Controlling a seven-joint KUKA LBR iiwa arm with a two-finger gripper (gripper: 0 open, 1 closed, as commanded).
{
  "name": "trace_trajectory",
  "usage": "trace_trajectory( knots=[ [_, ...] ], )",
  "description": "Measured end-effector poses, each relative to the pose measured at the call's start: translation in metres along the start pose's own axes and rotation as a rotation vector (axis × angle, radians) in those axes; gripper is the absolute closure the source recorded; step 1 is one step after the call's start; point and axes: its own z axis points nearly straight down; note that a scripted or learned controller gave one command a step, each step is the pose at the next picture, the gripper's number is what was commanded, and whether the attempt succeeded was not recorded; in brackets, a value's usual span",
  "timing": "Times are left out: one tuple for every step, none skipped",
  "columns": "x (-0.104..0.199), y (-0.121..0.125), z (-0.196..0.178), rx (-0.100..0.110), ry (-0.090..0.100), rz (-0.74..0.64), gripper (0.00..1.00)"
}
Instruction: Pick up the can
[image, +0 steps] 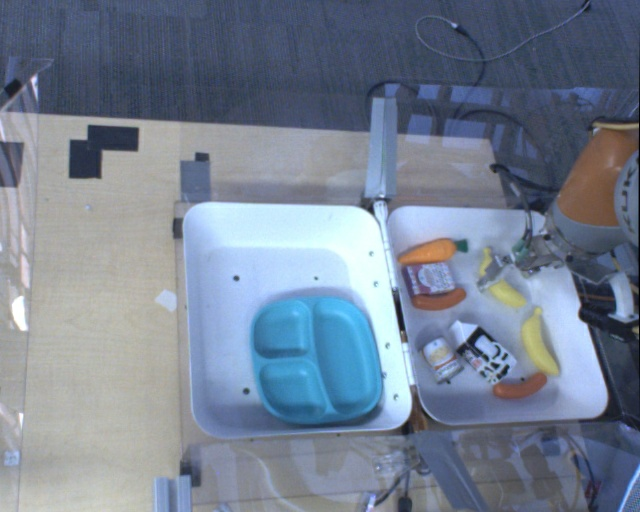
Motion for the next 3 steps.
trace_trajectory(
  knots=[
    [-0.009,0.047,0.001,0.015,0.012,0.06,0.0],
    [-0.009,0.035,-0.118,-0.002,-0.002,-0.08,0.0],
    [0.029,-0.032,-0.145,0.0,0.0,-0.028,0.0]
  ],
)
